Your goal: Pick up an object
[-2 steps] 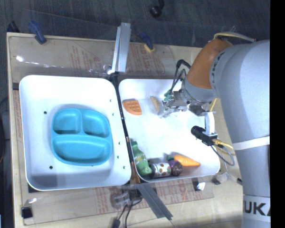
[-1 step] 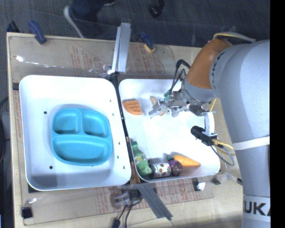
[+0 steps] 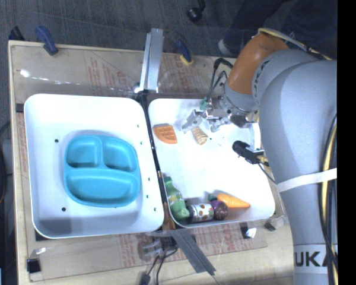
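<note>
White letters "UKA" read on the grey arm [image 3: 308, 177] near the lower right, cut off at the edge. Red print on the surface [image 3: 95, 64] is illegible.

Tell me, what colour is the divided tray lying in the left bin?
Light blue: the divided tray shows plainly in the camera view, against the white left bin.

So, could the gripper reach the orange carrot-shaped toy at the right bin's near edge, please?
Probably yes: the orange carrot-shaped toy lies uncovered on top, beside a dark can, with open bin floor between it and the gripper.
</note>
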`<state>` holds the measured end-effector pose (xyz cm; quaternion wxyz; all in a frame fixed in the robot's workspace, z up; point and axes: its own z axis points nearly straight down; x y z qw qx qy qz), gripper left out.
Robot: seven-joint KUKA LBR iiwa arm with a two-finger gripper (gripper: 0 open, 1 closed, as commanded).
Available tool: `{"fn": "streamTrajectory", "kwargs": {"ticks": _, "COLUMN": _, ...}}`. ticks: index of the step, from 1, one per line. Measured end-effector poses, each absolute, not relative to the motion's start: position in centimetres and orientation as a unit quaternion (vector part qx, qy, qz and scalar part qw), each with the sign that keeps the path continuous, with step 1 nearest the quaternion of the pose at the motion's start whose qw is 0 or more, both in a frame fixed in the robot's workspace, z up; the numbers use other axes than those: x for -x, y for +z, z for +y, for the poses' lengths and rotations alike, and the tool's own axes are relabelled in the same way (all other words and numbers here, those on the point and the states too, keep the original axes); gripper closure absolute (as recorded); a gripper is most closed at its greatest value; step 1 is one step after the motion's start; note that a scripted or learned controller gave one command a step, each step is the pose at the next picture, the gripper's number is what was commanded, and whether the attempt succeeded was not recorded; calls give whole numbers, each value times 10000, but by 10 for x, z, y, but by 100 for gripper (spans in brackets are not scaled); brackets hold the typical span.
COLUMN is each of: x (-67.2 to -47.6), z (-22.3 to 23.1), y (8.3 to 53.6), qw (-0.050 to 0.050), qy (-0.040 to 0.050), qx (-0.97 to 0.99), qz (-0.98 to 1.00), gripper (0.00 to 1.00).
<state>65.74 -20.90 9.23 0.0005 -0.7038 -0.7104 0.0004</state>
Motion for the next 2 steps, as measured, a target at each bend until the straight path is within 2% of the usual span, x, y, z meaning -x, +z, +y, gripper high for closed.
{"fn": "streamTrajectory", "kwargs": {"ticks": 1, "x": -659, "z": -206, "y": 102, "qw": 9, "qy": 9, "qx": 6998, "qz": -7144, "gripper": 100}}
{"fn": "streamTrajectory", "kwargs": {"ticks": 2, "x": -657, "z": -165, "y": 196, "qw": 2, "qy": 0, "qx": 7037, "qz": -7105, "gripper": 100}}
